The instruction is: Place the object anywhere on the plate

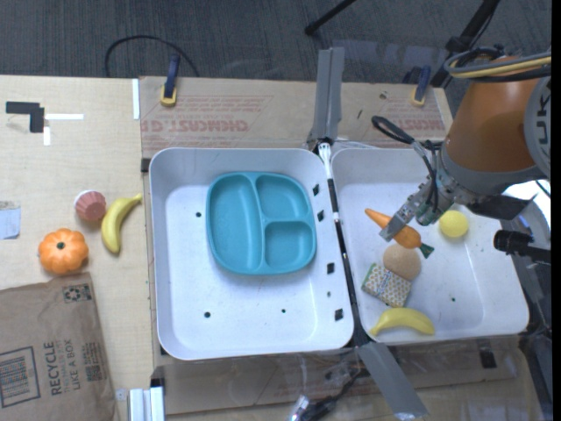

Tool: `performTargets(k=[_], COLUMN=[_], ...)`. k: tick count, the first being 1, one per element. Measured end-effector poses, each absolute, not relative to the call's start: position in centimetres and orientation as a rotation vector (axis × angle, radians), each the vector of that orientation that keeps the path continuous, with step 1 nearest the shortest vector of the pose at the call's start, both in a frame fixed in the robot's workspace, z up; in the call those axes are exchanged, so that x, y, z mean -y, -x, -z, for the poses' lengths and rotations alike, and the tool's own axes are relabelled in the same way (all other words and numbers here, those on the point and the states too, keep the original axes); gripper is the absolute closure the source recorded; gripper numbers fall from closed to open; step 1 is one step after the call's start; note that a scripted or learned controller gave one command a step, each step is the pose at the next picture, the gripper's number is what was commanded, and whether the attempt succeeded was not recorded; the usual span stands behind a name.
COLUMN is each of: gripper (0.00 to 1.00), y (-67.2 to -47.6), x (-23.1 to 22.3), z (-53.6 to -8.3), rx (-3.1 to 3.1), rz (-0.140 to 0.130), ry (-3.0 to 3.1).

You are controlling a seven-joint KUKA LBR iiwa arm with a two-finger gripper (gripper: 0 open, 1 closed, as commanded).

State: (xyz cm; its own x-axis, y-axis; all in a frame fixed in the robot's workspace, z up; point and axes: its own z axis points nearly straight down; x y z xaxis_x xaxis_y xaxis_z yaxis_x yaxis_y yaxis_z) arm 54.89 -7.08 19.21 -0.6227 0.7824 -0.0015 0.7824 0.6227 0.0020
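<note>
Counter (79, 147): pale wooden top carrying two shallow white bins side by side, with a paper bag, a small orange pumpkin (63, 251), a yellow banana (117, 223) and a pink cupcake-like toy (90, 206) lying on its left part, well apart from the work.
Left white bin (175, 323): holds the teal three-compartment plastic plate (261, 222), which sits toward the bin's upper middle with bare floor below it and to its left.
Right white bin (491, 305): holds the loose toys; the grey arm with its orange band (491, 130) reaches in over its upper right.
Pincer (410, 222): low over the orange toy carrot (391, 225), its dark fingers (419, 207) clenched around the carrot's thick end; the pointed tip sticks out leftward toward the divider.
Neighbours: a tan round toy (402, 260) just below the carrot, a patterned block (386, 284) touching it, a second yellow banana (403, 323) near the front wall, a yellow ball (453, 224) just right of the pincer.
Risk: the grip looks off-centre, so the carrot could swing or slip out on lifting; a low carry could catch the tip on the raised walls between the bins.
Open room: clear space above the divider, and the plate's large left compartment offers the widest landing.
</note>
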Motion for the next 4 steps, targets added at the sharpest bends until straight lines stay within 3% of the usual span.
performTargets(k=[1, 2, 3, 4], gripper=[1.00, 0.00, 1.00, 1.00], y=[-60.9, -60.9, -61.0, -63.9], x=[-1.8, -1.7, -1.7, -10.5], z=[-19.1, -19.1, -20.1, -16.7], rx=[-2.964, -2.964, -2.962, -3.004], rz=[0.000, 0.000, 0.000, 0.000], ry=[-1.036, -1.036, -1.036, -0.915])
